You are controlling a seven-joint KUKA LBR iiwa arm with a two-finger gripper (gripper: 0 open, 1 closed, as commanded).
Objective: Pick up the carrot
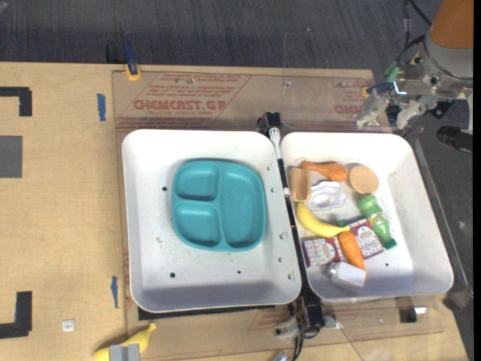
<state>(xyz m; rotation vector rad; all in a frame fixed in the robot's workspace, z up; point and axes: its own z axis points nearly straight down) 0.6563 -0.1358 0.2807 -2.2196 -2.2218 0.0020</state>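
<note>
Now, claw (391,111) state: cannot tell. Carrot (350,248) sits well below-left of claw, wedged between banana (319,224) and cartons; you descend vertically, straddle its narrow width.

Arm (453,21) is running off frame at top right, w/ the claw (391,111) too small and cluttered to read. Carrot (351,250) is lying partly over a printed packet (340,247), text illegible. Banana (319,222) is tucking under neighbouring toys. Yellow object (124,346) is being clipped by bottom edge.
</note>
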